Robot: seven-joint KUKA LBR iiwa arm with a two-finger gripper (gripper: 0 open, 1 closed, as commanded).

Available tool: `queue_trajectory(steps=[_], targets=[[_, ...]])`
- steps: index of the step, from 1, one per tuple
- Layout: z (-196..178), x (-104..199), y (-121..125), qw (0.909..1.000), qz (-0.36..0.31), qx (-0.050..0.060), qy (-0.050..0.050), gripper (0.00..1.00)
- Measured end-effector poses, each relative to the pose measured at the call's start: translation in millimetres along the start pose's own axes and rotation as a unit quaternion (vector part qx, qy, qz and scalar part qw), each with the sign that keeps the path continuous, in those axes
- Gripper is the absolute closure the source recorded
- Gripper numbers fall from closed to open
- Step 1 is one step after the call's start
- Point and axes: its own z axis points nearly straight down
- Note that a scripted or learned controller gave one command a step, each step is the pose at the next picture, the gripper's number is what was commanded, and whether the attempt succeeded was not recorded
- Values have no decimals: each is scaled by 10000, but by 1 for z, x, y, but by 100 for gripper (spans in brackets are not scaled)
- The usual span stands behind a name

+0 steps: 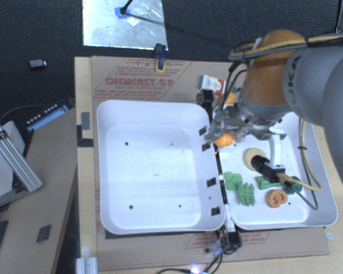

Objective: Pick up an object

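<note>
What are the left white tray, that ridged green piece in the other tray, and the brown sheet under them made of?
Left white bin: probably moulded plastic, going by its smooth, slightly glossy surface and rounded corners.
Ridged green piece: likely a plastic or rubber toy, given its even bright colour, though it is too small to be sure.
Brown sheet: cardboard, matte, with red printed lettering.

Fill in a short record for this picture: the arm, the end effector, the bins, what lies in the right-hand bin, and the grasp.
arm: grey arm with an orange band, reaching in from the view's right
end effector: low over the right bin's far left corner, next to the orange item
bins: left bin and right bin, white, shallow, side by side
right bin also holds: tan disc, round green piece, ridged green piece, brown ring-shaped item
grasp: cannot tell whether anything is held
</note>
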Motion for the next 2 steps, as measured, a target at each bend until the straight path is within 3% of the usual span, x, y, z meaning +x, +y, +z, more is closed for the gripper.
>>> queue_trajectory(steps=[1,2], targets=[[-61,63,-37,10000,-2,-31,2,100],[-80,71,-88,10000,21,-4,-7,100]])
